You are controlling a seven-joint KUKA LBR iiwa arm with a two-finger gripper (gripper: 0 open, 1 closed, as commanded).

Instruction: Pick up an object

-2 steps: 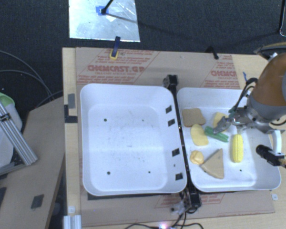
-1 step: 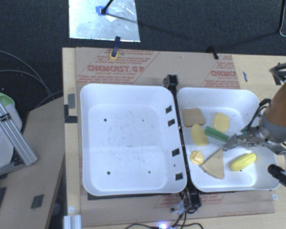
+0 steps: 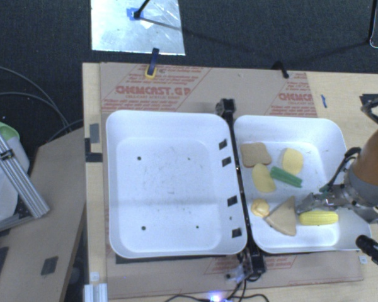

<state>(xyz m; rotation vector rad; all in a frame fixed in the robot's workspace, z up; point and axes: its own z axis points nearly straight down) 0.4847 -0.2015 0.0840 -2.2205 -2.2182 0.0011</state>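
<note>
My gripper [image 3: 310, 202] is low in the right bin [image 3: 327, 131], reaching in from the right edge. Its tip sits just above a yellow corn cob [image 3: 319, 218] and right beside a tan wedge [image 3: 283, 219]. Also in this bin lie a tan bread slice [image 3: 254, 153], a yellow piece [image 3: 293, 161], a green stick [image 3: 285, 177], another yellow piece [image 3: 263, 178] and a small yellow round [image 3: 259, 207]. Nothing is visibly lifted.
The left bin [image 3: 123, 131] stands next to the right one, with a black divider [image 3: 234, 175] between them. The grey arm with its orange band [image 3: 373, 168] overhangs the right bin's right side. A cardboard sheet [image 3: 195, 87] lies under both bins.
</note>
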